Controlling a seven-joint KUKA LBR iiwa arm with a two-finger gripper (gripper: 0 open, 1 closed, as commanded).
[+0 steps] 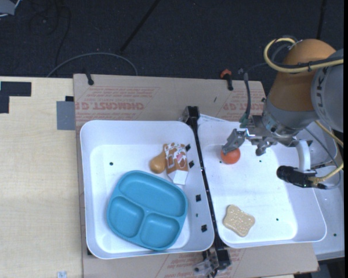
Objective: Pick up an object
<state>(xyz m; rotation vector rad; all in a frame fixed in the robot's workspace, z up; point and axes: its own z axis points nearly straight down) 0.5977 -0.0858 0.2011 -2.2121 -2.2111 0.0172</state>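
End effector (pixel 243 141) above red ball (pixel 231 156), blue tray (pixel 146 209), cracker (pixel 238 220)

Cardboard sheet (pixel 139 100) under 2 white bins (pixel 95 143), black cables (pixel 93 57) behind

Even overhead light, moderately bright on the two white bins (pixel 95 155), which read slightly bluish and close to blown out on their floors. Top third of the frame falls off to near black; cables there barely separate from the dark floor. Soft, short shadows only: a faint one under the blue tray (pixel 146 209) along its lower edge, another under the arm (pixel 301 91) on the right bin. Mild sheen on the orange band. Low resolution, overall softness and compression noise; print on the cardboard (pixel 113 104) legible but fuzzy. Tool (pixel 248 142) detail smeared. No obvious edge distortion.
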